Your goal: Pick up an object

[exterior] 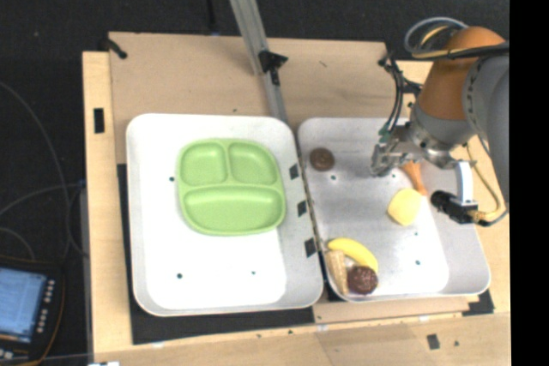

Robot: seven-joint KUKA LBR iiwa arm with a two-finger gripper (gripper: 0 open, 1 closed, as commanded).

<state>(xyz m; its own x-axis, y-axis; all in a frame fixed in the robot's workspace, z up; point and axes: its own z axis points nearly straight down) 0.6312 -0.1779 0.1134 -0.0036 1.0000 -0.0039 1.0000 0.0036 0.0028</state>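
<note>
Seemingly label-free, the yellow lemon (406, 207) lies right of centre, just below the gripper (385, 157); its state cannot be told.

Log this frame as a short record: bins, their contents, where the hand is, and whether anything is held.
left bin: green divided plate
right bin: brown round piece, yellow lemon-like piece, banana, dark round piece, orange piece
hand: over the right bin's far side, near the orange piece
held: nothing seen between the fingers
task state: no object picked up yet
</note>
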